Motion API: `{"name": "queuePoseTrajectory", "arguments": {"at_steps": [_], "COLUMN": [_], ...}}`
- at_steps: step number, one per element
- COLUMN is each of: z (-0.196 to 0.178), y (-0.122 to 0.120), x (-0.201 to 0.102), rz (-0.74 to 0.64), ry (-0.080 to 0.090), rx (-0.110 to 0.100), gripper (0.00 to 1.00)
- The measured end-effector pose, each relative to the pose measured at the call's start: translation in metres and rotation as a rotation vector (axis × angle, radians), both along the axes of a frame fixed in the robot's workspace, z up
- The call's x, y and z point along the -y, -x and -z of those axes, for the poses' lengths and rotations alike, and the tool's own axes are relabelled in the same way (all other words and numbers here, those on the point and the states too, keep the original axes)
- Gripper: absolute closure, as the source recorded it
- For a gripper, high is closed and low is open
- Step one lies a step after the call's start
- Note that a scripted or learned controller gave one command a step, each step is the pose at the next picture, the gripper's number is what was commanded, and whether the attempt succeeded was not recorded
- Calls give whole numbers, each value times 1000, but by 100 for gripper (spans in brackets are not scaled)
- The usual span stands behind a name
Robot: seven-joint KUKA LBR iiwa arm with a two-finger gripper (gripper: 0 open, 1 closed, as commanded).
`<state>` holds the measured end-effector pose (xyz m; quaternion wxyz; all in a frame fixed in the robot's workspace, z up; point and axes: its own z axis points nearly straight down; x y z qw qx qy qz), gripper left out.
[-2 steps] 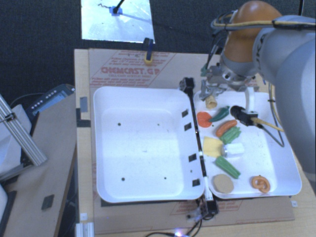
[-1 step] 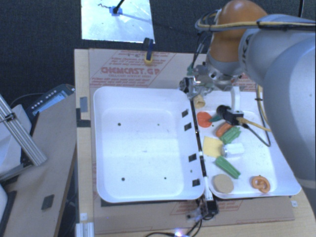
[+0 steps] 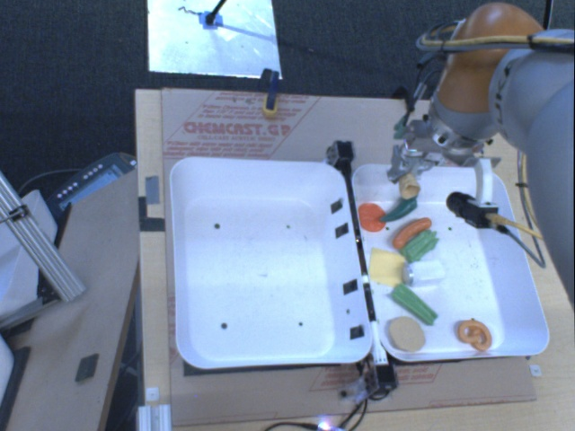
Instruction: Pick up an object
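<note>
My gripper (image 3: 409,178) hangs over the far left part of the right bin (image 3: 517,277). A small tan piece (image 3: 410,188) shows between its fingertips, and the fingers are shut on it. Just below it lie a dark green pepper (image 3: 401,209) and a red tomato (image 3: 371,215). Further toward the front of that bin are an orange-red sausage (image 3: 411,232), a green ridged piece (image 3: 420,245), a yellow wedge (image 3: 386,266), a pale clear piece (image 3: 428,270), a green pod (image 3: 413,303), a tan disc (image 3: 406,334) and an orange pretzel (image 3: 474,333).
The left bin (image 3: 193,241) lies beside the right one, split from it by a black-clipped divider (image 3: 355,241). A yellow and blue clamp (image 3: 269,92) stands on the cardboard behind the bins. The grey arm (image 3: 530,88) comes in from the upper right.
</note>
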<state>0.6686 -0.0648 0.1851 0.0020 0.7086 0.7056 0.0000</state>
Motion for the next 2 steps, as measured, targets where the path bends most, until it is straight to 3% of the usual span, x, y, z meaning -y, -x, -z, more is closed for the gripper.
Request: {"name": "queuePoseTrajectory", "arguments": {"at_steps": [1, 2], "z": [1, 1], "y": [22, 20], "x": [-19, -28], "rz": [-8, -9], "ry": [-2, -3], "rx": [-3, -2], "gripper": [100, 100]}}
